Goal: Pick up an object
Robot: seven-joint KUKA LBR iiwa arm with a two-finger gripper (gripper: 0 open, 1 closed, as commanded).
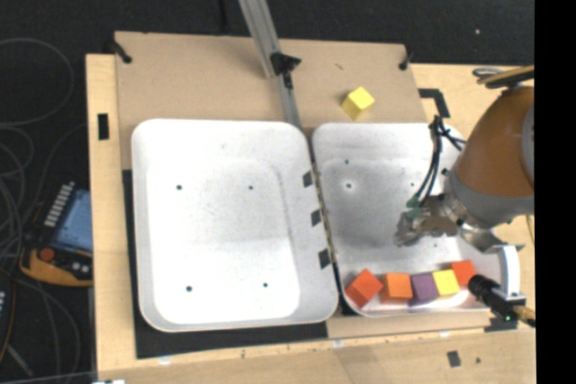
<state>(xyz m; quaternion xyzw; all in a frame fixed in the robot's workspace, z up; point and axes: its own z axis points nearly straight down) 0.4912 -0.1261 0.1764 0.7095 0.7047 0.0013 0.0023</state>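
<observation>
Over the right bin (pixel 378 148), camera view: my gripper (pixel 412 227) hangs low above the bin's bare floor, toward its near-right part. The arm comes in from the right edge, the orange band (pixel 499 148) bulking above the grey wrist. Fingertips are small and dark against the white floor; I cannot tell whether they are parted or closed. Nothing shows between them.

Blocks, all placed relative to the right bin. Along its near wall sits a row of five, side by side and touching or nearly so: an orange-red block (pixel 364 286) at the left end, slightly turned, then an orange block (pixel 398 285), a purple block (pixel 423 287), a yellow block (pixel 446 282), and a red-orange block (pixel 464 272) at the right end, tucked close under my wrist. The row lies nearer the camera than my gripper, apart from the fingertips.

One more yellow cube (pixel 357 101) rests outside the right bin, on the brown board (pixel 198 76) just beyond its far wall.

Left bin (pixel 180 148) lies flush beside the right bin, their walls meeting at the middle. A grey metal strut (pixel 254 4) slants up from the far end of that seam.
</observation>
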